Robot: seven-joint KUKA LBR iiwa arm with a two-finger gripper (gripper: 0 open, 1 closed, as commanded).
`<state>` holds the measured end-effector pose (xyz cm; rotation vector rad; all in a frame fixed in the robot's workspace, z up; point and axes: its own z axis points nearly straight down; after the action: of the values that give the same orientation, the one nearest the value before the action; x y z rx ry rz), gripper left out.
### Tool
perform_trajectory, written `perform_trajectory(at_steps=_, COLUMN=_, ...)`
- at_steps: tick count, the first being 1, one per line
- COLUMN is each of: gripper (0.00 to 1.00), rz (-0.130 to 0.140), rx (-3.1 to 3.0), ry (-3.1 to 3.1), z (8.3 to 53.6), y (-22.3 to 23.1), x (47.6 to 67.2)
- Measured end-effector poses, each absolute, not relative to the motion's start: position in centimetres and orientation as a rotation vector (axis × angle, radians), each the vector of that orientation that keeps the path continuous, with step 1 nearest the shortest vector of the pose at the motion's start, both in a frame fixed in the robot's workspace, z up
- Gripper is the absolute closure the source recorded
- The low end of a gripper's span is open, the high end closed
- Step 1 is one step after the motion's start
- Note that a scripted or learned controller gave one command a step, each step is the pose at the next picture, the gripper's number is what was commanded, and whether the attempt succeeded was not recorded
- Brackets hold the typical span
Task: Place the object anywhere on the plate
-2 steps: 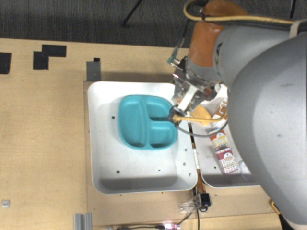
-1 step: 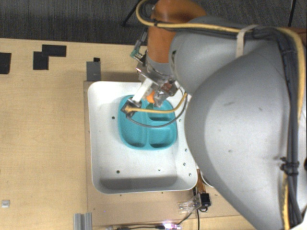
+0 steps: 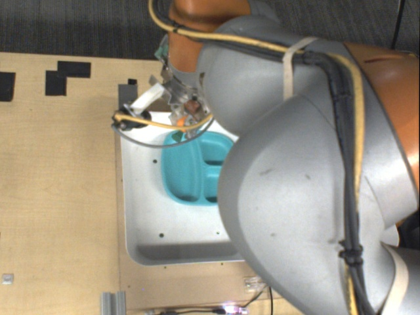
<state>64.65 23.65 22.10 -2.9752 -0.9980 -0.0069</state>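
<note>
- So the gripper (image 3: pixel 182 113) is parked right over the far edge of the white bin (image 3: pixel 141 202), hanging above the far end of the teal plate (image 3: pixel 193 169). Honestly can't tell how the jaws stand; cables and the wrist clutter that spot too much.
- There's a small orange bit (image 3: pixel 178 119) right at the fingertip area. Might be the object, might be gripper hardware. Too small and tucked in to call it held, or to say which way it points or where its long axis runs.
- The plate itself is a divided teal tray sitting in the far half of the bin, its long side running roughly toward the bin's near edge. The arm (image 3: pixel 308 176) covers its right part.
- A loop of yellow cable (image 3: pixel 131 119) dangles off the wrist across the bin's far left corner.
- My read: this looks like the placing step, gripper hovering at the plate's far rim. The next move would want a short shift toward the near edge so it's over a compartment, then a drop and release.
- The bench (image 3: pixel 59 195) lies to the left.
</note>
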Motion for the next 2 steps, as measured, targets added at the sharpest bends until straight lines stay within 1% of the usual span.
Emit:
perform_trajectory(at_steps=1, gripper=1.00, rz=-0.026, rx=-3.020, ry=-0.854, z=10.94, y=23.69, x=66.33)
perform_trajectory(at_steps=2, gripper=1.00, rz=-0.052, rx=-3.079, ry=-0.589, z=10.51, y=23.86, x=66.48)
